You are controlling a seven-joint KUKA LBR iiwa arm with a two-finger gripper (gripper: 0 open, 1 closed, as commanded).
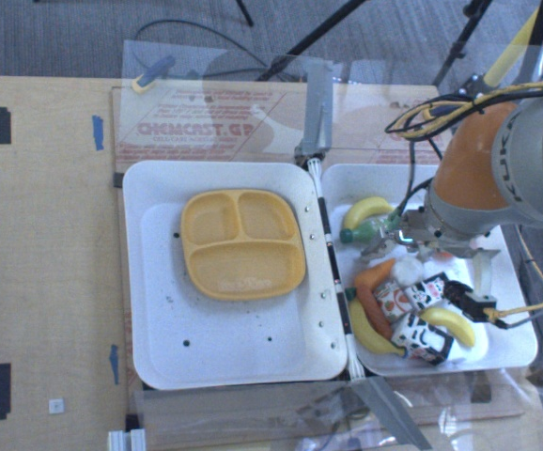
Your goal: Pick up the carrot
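Gripper [405, 244] low in right bin [520, 346], just above carrot [373, 294]; claw state impossible to tell; sectioned yellow plate [243, 243] in left bin [149, 280].

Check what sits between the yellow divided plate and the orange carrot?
Camera view: bare white floor of the left bin, then both bins' rims, between yellow divided plate and orange carrot.

orange carrot [373, 294], yellow bananas [367, 211], yellow divided plate [243, 243], white bins [149, 280], orange-banded grey arm [497, 167]
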